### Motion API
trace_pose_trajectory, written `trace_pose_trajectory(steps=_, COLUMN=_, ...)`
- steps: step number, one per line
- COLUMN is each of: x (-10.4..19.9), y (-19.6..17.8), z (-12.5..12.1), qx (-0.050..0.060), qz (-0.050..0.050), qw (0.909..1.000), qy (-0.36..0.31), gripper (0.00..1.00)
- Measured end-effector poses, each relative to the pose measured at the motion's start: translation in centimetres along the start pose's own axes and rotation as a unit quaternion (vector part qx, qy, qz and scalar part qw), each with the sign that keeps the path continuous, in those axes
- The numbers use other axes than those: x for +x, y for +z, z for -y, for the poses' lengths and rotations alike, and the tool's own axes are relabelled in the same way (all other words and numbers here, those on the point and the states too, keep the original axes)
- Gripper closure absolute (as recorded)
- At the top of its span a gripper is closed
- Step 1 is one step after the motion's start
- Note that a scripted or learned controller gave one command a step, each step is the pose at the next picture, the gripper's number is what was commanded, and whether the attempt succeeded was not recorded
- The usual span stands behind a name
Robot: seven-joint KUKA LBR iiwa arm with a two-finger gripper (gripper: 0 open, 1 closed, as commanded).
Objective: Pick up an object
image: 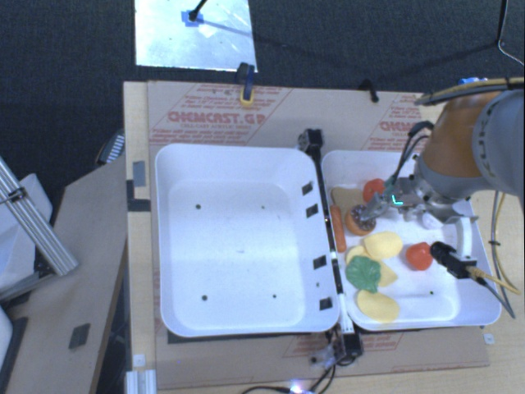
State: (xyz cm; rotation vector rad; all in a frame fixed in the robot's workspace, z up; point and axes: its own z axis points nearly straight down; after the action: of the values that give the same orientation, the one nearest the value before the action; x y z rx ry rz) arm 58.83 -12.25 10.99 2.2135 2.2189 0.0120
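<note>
Produce sits heaped in the right bin (476,306): I see a carrot (338,227) along its left wall, a yellow piece (382,244), broccoli (363,272), two tomatoes (418,255); my gripper (367,214) hangs low over a brown item (358,222) near the carrot; whether its fingers are open or closed, I cannot tell; the left bin (238,245) lies beside it.

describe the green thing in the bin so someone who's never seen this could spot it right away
Look at the right-hand white bin, the one the arm reaches into, not the left bin. Near its left wall, toward the front, sits a cluster of pale yellow pieces, and the green object lies among them. It is the only green item there, lumpy and leafy-looking, unlike the smooth yellow pieces and the red ball beside it.
</note>
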Motion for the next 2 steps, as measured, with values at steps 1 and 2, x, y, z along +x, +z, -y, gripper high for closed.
trace_pose_trajectory(steps=1, x=2.3, y=1.7, z=-7.2, qx=0.003, qz=0.004, qw=1.0, qy=0.002, gripper=0.0)
trace_pose_trajectory(steps=2, x=2.5, y=0.3, z=-7.6, qx=0.0, qz=0.003, qw=1.0, qy=0.0, gripper=1.0)
